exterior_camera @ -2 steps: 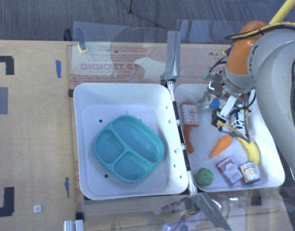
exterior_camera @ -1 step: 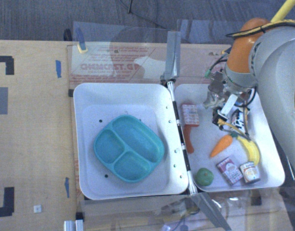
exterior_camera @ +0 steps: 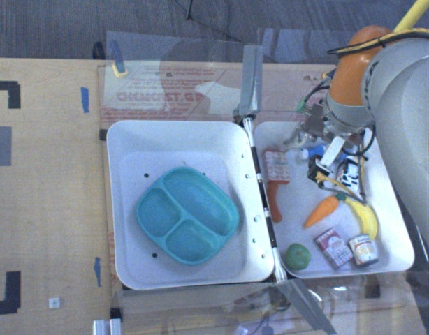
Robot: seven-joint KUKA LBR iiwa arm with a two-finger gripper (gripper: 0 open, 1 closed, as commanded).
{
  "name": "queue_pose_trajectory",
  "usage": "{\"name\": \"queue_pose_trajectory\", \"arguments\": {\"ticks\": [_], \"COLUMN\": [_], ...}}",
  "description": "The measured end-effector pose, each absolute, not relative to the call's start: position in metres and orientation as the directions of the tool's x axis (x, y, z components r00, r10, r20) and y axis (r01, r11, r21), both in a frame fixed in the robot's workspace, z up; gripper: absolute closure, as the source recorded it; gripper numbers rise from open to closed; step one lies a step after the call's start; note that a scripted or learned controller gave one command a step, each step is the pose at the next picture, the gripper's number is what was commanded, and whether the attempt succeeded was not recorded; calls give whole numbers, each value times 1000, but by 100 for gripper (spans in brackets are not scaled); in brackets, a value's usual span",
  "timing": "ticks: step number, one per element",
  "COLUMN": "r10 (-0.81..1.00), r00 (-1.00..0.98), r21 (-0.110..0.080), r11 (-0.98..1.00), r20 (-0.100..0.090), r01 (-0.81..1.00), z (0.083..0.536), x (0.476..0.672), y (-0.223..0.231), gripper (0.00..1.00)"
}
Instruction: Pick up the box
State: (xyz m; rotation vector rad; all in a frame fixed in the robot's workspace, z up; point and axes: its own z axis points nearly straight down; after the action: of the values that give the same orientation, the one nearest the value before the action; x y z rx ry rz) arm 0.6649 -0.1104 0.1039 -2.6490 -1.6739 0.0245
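The arm comes in from the right, and the claw (exterior_camera: 314, 139) hangs over the far end of the right bin (exterior_camera: 400, 253), near the divider where the two bins meet. Whether it is released or clenched cannot be told; cables and dark hardware crowd the wrist.

The box (exterior_camera: 332, 248), dark red with a pale face, lies flat well toward the viewer from the claw and a little to its right, close to the bin's near rim. Its long axis runs diagonally, from upper left to lower right. It is hemmed in: a small can (exterior_camera: 363, 250) sits just beside it on the right, a banana (exterior_camera: 365, 217) just above that, a carrot (exterior_camera: 321, 211) lies between the box and the claw, and a green lime (exterior_camera: 296, 257) rests to the box's left by the near rim.

Left of the claw, against the divider, lie a pink packet (exterior_camera: 277, 166) and a red tool (exterior_camera: 274, 202). Bare white floor shows between those and the carrot. The left bin (exterior_camera: 127, 142) carries a teal divided plate (exterior_camera: 188, 216).
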Motion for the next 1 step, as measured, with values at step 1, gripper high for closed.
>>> {"name": "queue_pose_trajectory", "arguments": {"ticks": [1], "r10": [802], "r00": [597], "r21": [-3], "r11": [-597], "r20": [-1], "r01": [802], "z": [198], "x": [574], "y": [-135], "gripper": [0]}}
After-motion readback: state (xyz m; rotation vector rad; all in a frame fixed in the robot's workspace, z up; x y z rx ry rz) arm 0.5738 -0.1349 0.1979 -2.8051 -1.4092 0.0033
